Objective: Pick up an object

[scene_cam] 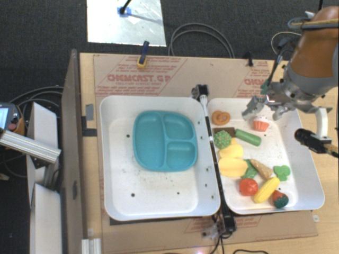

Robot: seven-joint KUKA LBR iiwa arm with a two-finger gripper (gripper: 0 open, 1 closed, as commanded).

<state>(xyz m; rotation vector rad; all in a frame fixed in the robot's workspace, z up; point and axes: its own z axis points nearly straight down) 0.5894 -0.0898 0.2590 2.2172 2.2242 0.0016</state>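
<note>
Nearest to us, at the front of the right bin (pixel 312 194), we see a yellow corn cob (pixel 266 189) lying at a slant, with a red tomato (pixel 248 187) just beside it on its left and a small red-and-green piece (pixel 279 199) touching its lower end. Behind these lie a tan, pointed piece (pixel 260 168) and a green leafy piece (pixel 282 171). Two yellow pieces (pixel 231 160) sit against the bin's left wall, with a green broccoli head (pixel 222 139) just behind them and a dark brown slab (pixel 227 132) beside that. A green cucumber (pixel 248 137) lies across the middle, and a round orange slice (pixel 221 118) rests near the far left corner.

The pink-and-white cupcake (pixel 260 124) stands at the far side of this bin, just behind the cucumber's right end. The gripper (pixel 267 107) hangs above it, its fingers spread apart, one (pixel 252 108) to the left and the other reaching down toward the cupcake; from this slant we cannot tell for sure whether either touches it, and nothing sits between them.

The left bin (pixel 122 194) bears a teal divided plate (pixel 164 141) lying flat near its middle. Both bins rest side by side, walls touching, on a brown board (pixel 159 75).
</note>
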